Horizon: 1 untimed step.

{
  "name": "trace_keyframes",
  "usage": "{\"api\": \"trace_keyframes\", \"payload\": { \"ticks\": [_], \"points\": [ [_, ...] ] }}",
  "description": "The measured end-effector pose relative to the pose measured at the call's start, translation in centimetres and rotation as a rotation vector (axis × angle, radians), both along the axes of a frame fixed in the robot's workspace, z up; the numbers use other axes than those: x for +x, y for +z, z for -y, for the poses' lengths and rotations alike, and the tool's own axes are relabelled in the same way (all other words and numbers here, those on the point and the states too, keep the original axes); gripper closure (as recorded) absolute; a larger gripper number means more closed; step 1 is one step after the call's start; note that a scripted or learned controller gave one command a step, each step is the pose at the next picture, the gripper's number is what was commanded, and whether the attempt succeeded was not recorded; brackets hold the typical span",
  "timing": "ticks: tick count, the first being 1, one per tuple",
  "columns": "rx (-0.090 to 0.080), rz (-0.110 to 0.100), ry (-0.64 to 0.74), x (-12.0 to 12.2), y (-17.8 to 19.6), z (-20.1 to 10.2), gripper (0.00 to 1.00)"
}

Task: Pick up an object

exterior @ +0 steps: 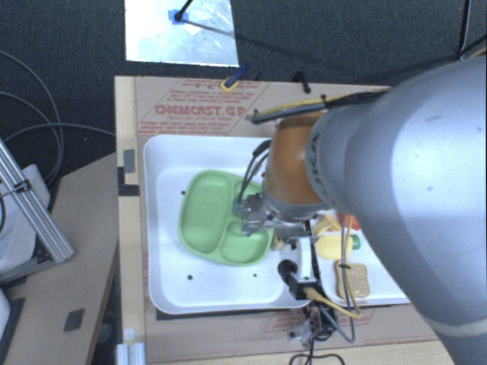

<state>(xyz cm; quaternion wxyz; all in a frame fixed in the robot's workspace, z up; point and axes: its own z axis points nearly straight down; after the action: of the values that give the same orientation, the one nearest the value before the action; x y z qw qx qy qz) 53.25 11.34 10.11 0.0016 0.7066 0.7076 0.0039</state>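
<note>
A light green divided plate (215,219) lies in the left white bin (163,188). My gripper (251,223) hangs over the plate's right edge, below the orange wrist band; the arm's bulk hides its fingertips. In the right bin, partly hidden by the arm, lie a yellow object (335,246), a tan waffle-like piece (355,280) and a bit of something orange-red (348,221).
The grey arm (411,181) covers most of the right bin and the right half of the view. A cardboard sheet (202,105) lies under the bins. Cables (323,322) hang at the bins' front edge. An aluminium frame (34,211) stands at the left.
</note>
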Motion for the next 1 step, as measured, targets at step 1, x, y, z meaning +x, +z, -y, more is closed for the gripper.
{"api": "trace_keyframes", "payload": {
  "ticks": [1],
  "points": [
    [-0.002,0.001,0.001,-4.46,-1.45,-2.55,1.00]
  ]
}}
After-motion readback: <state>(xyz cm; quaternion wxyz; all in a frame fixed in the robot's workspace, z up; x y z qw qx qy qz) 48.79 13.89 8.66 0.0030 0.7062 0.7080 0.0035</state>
